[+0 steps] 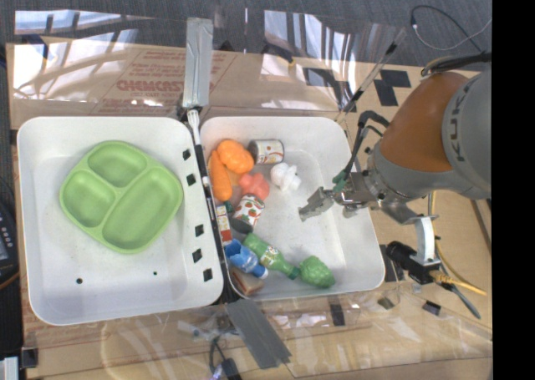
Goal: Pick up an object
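The grey metal two-finger gripper (pixel 314 205) hovers right of centre with fingers spread, holding nothing. Toys, including a round orange plastic fruit (pixel 233 156), crowd the right-hand shallow white bin (pixel 355 240)'s left side.

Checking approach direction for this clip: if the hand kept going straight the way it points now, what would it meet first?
Pointing left, the hand would probably first meet the small white-and-red rounded container, after a bare stretch of the right white bin's floor. Its height above the floor is unclear, so it might pass over.

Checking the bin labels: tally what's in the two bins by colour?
Green: 3: divided plate, bottle, knobbly toy
Orange: 2
Pink: 1
White: 1
Blue: 1
Printed cans: 2
Total: 10
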Robot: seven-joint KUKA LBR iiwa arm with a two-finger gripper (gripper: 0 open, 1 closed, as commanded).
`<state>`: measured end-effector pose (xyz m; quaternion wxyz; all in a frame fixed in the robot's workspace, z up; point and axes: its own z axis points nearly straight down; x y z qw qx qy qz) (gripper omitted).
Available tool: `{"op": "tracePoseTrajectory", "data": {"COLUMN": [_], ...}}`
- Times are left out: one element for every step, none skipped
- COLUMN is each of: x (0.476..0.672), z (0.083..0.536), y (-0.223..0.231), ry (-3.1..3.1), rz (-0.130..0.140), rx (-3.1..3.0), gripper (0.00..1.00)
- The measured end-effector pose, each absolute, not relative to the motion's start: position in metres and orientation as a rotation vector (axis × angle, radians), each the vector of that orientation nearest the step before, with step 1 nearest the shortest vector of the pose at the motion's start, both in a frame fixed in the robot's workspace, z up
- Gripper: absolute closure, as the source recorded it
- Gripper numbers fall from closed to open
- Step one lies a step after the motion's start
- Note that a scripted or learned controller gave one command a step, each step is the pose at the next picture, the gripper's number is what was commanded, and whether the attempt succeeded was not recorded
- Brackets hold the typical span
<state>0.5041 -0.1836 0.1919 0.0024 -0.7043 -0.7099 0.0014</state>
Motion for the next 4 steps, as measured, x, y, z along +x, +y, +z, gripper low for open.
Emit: {"op": "tracePoseTrajectory", "data": {"x": [0.476, 0.541, 0.610, 0.639], "z": [0.163, 0.096, 0.154, 0.091], "y": [-0.099, -0.097, -0.138, -0.152], "ry": [-2.239, -2.344, -2.517, -2.541], "rz": [0.005, -0.009, 0.001, 0.005], "rx": [-2.197, -2.098, -1.880, -1.840], "gripper": [0.00, 0.00, 0.00, 0.00]}}
